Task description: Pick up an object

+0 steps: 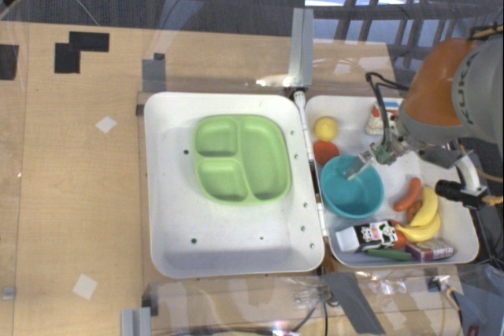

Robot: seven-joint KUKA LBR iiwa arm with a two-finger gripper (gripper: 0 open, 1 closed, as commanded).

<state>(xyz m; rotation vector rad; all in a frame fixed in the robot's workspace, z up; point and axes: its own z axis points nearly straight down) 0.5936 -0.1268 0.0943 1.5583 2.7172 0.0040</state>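
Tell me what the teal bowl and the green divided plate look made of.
Teal bowl: likely smooth moulded plastic, uniform colour with a soft sheen. Green divided plate: probably matte plastic too, one flat colour with rounded moulded compartments. Neither can be confirmed by look alone.

COLOURS IN BINS

Both bins (169, 248) white. Tray (240, 159) light green. Bowl (352, 186) teal. Ball (325, 127) yellow, w/ red-orange obj (324, 151) below. Banana (424, 218) yellow, sausage (409, 193) red. Carton (370, 235) black & white. Arm (465, 90) grey, band orange.
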